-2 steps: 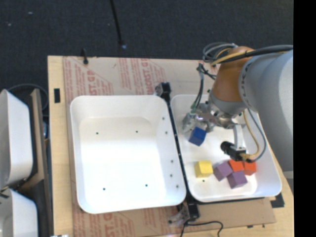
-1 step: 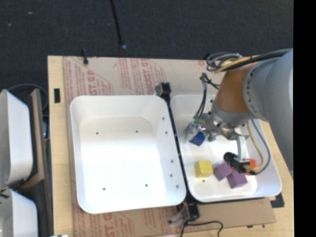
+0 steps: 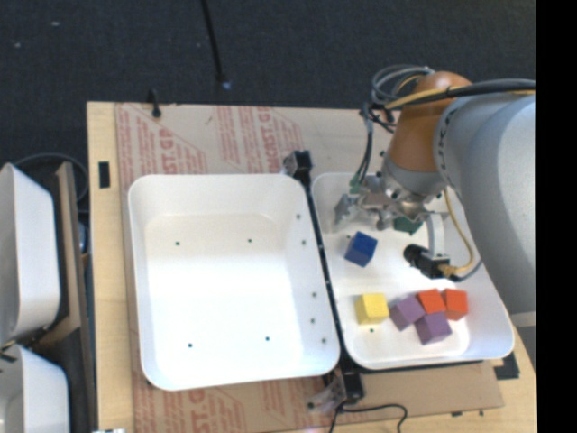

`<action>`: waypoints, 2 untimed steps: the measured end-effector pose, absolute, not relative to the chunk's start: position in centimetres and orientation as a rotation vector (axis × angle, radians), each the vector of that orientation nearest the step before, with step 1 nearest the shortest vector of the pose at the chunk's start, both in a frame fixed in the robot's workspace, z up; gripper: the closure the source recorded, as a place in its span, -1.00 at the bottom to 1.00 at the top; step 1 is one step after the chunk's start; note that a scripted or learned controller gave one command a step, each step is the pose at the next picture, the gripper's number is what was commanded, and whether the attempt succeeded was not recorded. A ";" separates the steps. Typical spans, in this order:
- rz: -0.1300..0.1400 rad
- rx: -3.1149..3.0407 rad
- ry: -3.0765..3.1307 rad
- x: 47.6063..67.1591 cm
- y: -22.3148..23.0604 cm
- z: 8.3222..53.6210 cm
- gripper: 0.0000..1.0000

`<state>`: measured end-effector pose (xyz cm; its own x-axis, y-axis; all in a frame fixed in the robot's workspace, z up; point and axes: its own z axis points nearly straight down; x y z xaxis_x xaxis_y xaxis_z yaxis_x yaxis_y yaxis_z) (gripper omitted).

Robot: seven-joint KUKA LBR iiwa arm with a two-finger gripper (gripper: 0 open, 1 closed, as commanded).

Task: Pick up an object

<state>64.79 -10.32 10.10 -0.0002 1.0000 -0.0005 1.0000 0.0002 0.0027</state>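
Dark carpet behind cardboard-topped bench, white bins.

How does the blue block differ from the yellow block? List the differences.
Colour: the blue block is dark blue, the yellow block bright yellow. Place: the blue block lies just below the gripper, while the yellow block lies farther from it, toward the near rim of the right bin. Neighbours: the blue block sits alone; the yellow block sits beside a purple block. Both are small cubes in that bin.
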 end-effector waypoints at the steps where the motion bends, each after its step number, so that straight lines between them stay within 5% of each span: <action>1: 0.000 2.222 2.220 61.7 -9.6 10.2 -1.00; 2: -0.001 2.224 2.219 57.0 -10.3 10.1 -1.00</action>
